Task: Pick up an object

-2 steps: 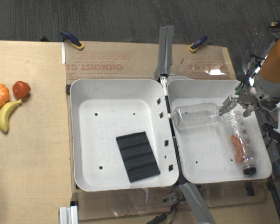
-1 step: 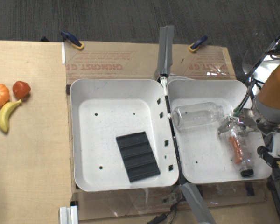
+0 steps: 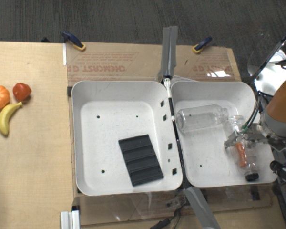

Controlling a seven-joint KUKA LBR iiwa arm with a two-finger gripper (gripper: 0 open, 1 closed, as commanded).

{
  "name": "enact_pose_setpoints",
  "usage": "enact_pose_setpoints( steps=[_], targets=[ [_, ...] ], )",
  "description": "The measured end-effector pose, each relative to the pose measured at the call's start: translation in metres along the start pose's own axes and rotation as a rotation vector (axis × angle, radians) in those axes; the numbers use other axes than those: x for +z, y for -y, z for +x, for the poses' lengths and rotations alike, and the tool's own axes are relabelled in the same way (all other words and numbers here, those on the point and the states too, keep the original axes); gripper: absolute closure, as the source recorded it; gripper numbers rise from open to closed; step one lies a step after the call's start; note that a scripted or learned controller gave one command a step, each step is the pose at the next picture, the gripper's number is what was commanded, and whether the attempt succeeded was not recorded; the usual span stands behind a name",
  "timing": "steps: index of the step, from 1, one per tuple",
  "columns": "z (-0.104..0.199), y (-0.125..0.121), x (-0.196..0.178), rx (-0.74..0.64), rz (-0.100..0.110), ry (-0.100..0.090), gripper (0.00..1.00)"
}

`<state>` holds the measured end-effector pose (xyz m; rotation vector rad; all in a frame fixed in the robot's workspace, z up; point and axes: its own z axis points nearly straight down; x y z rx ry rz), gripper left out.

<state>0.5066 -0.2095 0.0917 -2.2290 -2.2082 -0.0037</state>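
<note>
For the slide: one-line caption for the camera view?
Gripper low in right bin by orange-filled tube and clear bottle; black block in left bin.

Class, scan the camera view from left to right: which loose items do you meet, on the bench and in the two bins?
Yellow banana → red apple → black ribbed rectangular block → clear plastic bottle lying on its side → orange-filled clear tube with a black cap.

Looked down from above at a slant, fixed over the table (image 3: 28, 175), far enough to frame both white bins (image 3: 81, 128) side by side; arm (image 3: 279, 109) entered at three o'clock.
</note>
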Motion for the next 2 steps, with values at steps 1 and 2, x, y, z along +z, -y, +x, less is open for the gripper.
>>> enact_pose_setpoints(
  steps=[1, 2],
  targets=[
    [-0.001, 0.000, -0.009, 0.003, -0.001, -0.001, 1.00],
    [0.078, 0.009, -0.154, 0.079, 0.000, 0.006, 1.00]
  ],
)
